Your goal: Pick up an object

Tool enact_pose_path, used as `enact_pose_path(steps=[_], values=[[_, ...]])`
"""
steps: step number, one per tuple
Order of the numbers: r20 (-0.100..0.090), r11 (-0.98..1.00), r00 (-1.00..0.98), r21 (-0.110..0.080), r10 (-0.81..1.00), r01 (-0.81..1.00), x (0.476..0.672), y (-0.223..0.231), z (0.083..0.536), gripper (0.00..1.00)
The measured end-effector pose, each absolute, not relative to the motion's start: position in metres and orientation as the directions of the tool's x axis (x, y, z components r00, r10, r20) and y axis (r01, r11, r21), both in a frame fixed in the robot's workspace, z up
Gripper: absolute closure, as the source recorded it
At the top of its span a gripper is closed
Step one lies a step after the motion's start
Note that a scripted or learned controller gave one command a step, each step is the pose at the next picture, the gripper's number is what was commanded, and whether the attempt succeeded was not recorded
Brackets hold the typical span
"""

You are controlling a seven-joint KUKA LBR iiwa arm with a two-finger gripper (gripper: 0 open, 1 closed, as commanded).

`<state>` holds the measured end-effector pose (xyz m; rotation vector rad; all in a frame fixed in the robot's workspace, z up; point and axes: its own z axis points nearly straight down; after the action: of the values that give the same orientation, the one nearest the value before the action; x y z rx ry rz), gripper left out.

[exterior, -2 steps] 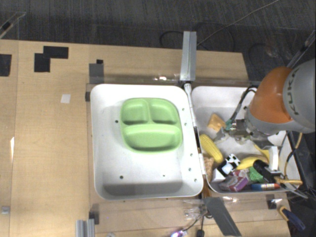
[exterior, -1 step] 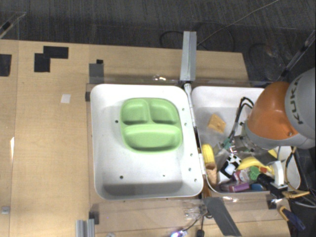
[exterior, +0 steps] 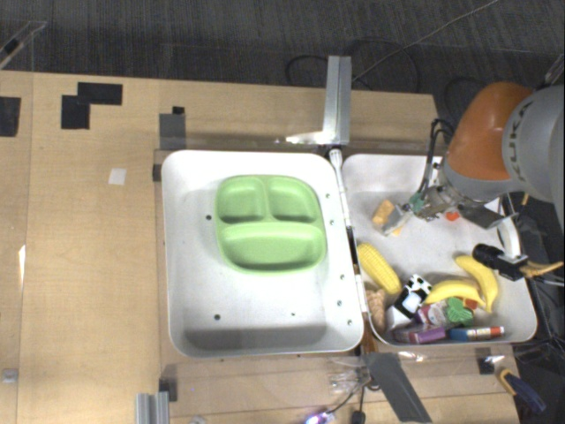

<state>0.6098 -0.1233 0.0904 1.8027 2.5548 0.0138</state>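
A tan table (exterior: 88,263) carries two white bins; in the right bin (exterior: 366,173), upper middle, the gripper (exterior: 422,205) hangs just right of a small tan food piece (exterior: 384,212), and whether its fingers are open I cannot tell. The piece's long axis runs upper-left to lower-right, so a close across the wrong axis could nudge it away.

You see a wooden bench (exterior: 79,263) with black markers (exterior: 88,102) far left, dark carpet (exterior: 221,16) beyond
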Motion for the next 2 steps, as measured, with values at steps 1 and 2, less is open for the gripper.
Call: enact_pose_path(steps=[1, 2], values=[[-0.005, 0.336, -0.336, 0.022, 0.942, 0.942, 0.612, -0.121, 0.104, 1.0], [-0.001, 0.209, -0.209, 0.008, 0.978, 0.978, 0.636, -0.068, 0.187, 1.0]])
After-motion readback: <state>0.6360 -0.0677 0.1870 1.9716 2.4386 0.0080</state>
